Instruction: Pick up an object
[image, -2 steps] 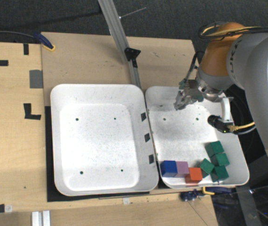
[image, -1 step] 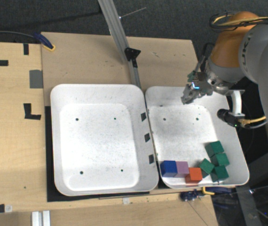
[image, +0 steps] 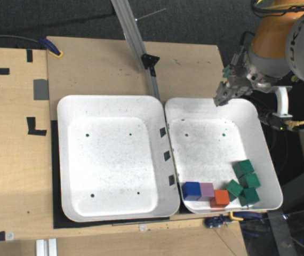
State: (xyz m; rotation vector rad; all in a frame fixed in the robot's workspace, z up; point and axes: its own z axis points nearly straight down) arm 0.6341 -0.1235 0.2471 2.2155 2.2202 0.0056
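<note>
Blocks crowd the near corner of the right bin [image: 248, 111], one of two shallow white bins set side by side on a pale wooden surface [image: 13, 159]. A blue block [image: 191, 190] sits beside a lilac block [image: 207, 190], which touches an orange block [image: 221, 197]; four green blocks [image: 245, 182] cluster just to their right, against the bin's wall. The left bin [image: 112, 153] lies beside it, the two rims touching. The grey arm [image: 277, 36], with its orange band, reaches in from the right, and the gripper [image: 222, 96] hangs over the far rim of the right bin, well apart from the blocks. Its fingers appear dark and bunched together at this angle; whether they are spread or closed cannot be told, and nothing is visible between them. A slanted metal rail [image: 132, 28] crosses the surface behind the bins.
</note>
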